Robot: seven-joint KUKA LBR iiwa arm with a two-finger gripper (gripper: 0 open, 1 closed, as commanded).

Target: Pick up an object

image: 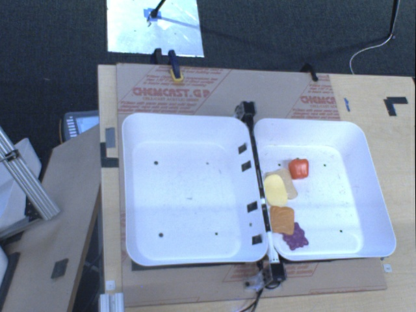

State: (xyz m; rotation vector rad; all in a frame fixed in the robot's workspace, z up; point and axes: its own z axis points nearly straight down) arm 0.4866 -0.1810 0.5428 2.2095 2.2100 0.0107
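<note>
Seen from the fixed camera above the bench, the job of picking up an object appears not yet begun: every item lies loose on a bin floor, none lifted and none gripped. The state of the gripper's fingers cannot be told from this frame. On this evidence the whole task is left to do, namely the approach, the grasp and the lift.

Two shallow white bins sit side by side on a cardboard sheet printed with red lettering, their inner walls touching along a central seam fastened with dark clips.

The left bin shows only a bare white floor with a few small dark dots.

The right bin holds all the candidates, bunched against its left wall near the seam. Farthest back lies a small red object, standing slightly apart from the rest. Just in front and to its left is a pale yellow piece, which overlaps a beige piece that peeks out on its right side. Below that, an orange-brown block touches the yellow piece's lower end, and a small purple cluster lies against the block's lower right corner, nearest the front wall.

The red object, being apart from its neighbours, looks the easiest to take cleanly; the others lie close enough together that a grasp on one may disturb the next. The rest of the right bin's floor is open.
</note>
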